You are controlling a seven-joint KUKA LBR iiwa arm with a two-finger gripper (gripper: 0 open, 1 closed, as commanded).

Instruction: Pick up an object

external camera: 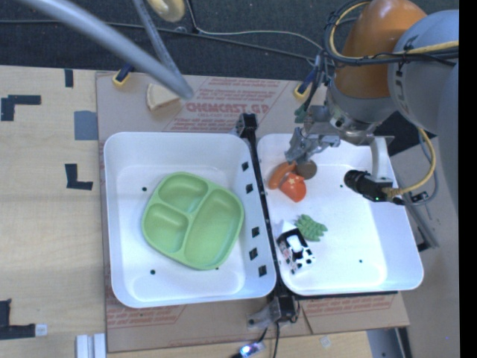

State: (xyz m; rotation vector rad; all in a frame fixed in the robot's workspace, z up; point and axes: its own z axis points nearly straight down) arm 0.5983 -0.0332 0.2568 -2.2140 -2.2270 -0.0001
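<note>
From my seat, the gripper (302,162) hangs over the right bin (387,263), right at the orange toy (289,183) by the divider. Can't tell its state. Green plate (195,220) sits in the left bin (123,200).

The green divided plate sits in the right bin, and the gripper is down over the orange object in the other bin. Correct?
Not quite. The camera view shows the green divided plate in the left bin; the gripper is down over the orange object in the right bin.
</note>
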